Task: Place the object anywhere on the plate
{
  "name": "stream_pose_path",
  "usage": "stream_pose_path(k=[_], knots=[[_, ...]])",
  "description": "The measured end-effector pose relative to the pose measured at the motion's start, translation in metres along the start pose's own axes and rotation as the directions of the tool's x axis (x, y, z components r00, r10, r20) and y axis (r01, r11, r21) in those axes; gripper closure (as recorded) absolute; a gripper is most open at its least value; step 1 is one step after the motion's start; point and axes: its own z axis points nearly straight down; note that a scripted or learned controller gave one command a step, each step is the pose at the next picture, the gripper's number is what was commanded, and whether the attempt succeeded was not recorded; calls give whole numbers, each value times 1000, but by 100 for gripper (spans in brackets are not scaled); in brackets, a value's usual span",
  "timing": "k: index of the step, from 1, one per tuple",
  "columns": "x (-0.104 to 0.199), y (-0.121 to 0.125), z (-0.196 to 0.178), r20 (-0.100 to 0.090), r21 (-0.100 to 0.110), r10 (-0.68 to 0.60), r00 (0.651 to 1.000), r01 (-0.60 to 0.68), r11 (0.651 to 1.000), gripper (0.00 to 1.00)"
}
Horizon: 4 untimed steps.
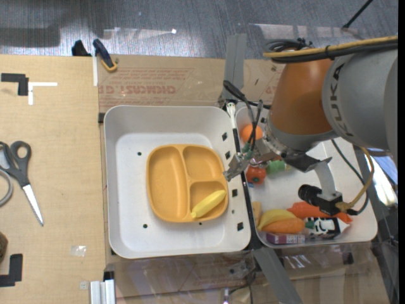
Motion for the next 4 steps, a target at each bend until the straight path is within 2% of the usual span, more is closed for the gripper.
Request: stream_pose_path(k=[4], knots=[[0, 0, 0, 0, 0, 0, 1000, 0, 1000, 0]])
